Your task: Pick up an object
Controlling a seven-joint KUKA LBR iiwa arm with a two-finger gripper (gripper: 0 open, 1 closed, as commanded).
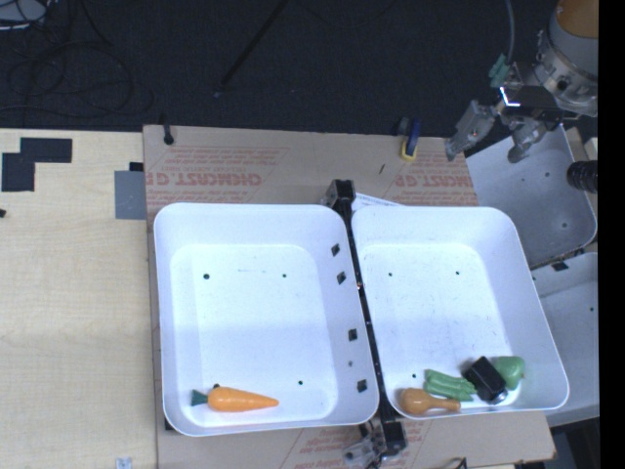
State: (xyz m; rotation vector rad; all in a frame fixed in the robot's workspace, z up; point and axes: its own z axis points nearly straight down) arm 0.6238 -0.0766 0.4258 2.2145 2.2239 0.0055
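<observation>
Nothing is being carried yet, so the candidates for picking are all lying in the bins: a toy carrot (242,399) is resting alone near the front edge of the left bin (186,262), its green stub pointing left, while a small cluster is sitting in the front right corner of the right bin (508,252). In that cluster a tan, pear-shaped toy (426,403) is lying just beside a green bean-like pod (448,385), and a black block (484,378) is leaning against a rounded green toy (510,367); these pieces are touching or nearly touching, which I judge will be making a clean grasp there harder than on the lone carrot. The gripper (493,130) is hanging well apart from all of them, up beyond the back right corner of the right bin and over the brown board (254,169) edge, with its fingers (463,137) spread apart and gripping nothing. The arm (576,13) is reaching in from the upper right. Judging by this, the task is standing at its very beginning: choosing an object, descending, closing and lifting are all remaining to be done.
</observation>
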